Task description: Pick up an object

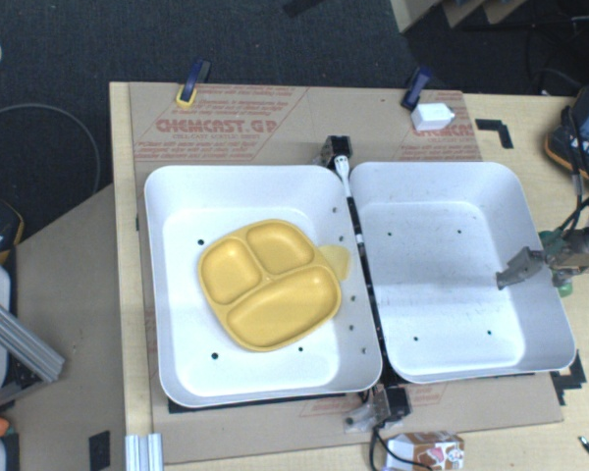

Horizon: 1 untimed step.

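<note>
1. While the gripper [515, 268] hangs over the right bin's [452, 351] right edge, its finger state cannot be told.
2. Yellow divided plate [268, 283] lies in the left bin [172, 263].

Hand [515, 268] low at right edge

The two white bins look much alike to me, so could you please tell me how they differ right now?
The left bin holds a yellow divided plate, lying flat; the right bin has no such plate in it. The end effector reaches over the right bin's right rim, while nothing reaches over the left bin. Both are shallow, white, with rounded corners and small dark dots on their floors.
</note>
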Available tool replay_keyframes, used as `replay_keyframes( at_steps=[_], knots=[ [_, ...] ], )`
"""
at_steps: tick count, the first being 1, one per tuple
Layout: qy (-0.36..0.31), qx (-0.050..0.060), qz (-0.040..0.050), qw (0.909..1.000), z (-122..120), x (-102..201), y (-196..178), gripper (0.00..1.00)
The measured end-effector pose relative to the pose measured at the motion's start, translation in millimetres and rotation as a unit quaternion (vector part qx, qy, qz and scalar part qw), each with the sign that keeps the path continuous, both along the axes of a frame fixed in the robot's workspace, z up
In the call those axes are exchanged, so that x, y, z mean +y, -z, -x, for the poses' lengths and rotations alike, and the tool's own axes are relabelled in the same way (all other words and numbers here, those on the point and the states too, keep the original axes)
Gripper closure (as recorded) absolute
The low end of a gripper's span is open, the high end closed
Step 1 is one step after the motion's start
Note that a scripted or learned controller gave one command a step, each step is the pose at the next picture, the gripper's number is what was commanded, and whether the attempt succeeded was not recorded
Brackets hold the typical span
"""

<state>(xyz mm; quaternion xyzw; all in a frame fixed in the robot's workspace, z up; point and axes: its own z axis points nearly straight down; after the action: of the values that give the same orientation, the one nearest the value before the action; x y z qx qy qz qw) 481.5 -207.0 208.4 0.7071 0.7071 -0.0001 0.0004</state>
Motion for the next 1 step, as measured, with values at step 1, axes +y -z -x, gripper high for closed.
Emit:
replay_keyframes(
  at_steps=[1],
  knots=[
    [-0.006, -0.009, 0.0008, 0.9999, 0.0, 84.3, -165.6, 0.0]
  ],
)
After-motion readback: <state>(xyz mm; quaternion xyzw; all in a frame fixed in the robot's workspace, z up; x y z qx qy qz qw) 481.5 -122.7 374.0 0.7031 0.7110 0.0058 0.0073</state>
